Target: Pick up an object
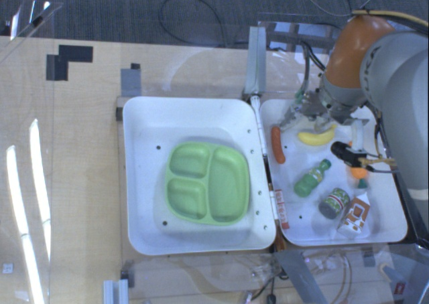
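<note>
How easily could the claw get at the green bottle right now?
Probably easily: the green bottle lies uncovered in the right bin, with open floor around it, just below the claw.

Tool [310,110] over right bin [395,229], just above banana [316,137]. Also in that bin: hot dog [277,145], green bottle [312,178], can [334,203], carton [355,217]. Left bin [141,162] holds green tray [207,182].

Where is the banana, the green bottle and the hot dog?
banana [316,138], camera view, middle of its yellow curve.
green bottle [310,181], camera view, on its body.
hot dog [277,145], camera view, middle of its length.
</note>
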You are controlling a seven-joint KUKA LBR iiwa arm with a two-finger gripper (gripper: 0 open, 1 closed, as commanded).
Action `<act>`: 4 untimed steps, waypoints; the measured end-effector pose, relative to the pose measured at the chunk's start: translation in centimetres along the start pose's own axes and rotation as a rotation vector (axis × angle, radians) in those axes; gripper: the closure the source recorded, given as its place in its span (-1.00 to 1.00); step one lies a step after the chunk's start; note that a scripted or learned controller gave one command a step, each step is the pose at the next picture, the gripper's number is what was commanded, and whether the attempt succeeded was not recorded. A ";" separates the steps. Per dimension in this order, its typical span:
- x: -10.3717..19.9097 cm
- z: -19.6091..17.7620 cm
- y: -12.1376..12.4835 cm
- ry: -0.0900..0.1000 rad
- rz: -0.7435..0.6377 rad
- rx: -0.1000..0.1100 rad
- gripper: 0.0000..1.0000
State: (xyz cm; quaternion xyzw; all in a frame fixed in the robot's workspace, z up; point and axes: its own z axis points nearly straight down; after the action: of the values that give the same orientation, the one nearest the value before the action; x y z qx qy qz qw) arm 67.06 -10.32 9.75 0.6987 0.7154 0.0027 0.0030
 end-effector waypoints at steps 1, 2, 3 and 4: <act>-8.6 0.7 -7.8 0.004 -0.060 -0.004 -1.00; -8.7 0.6 -12.3 0.014 0.202 -0.008 -1.00; -3.5 -5.7 -17.5 0.000 0.119 0.002 -1.00; -1.2 0.5 -17.8 -0.002 0.030 -0.011 -1.00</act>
State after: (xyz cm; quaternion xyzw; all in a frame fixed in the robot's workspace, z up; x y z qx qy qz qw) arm 49.28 -11.92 9.09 0.7095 0.7047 0.0059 0.0078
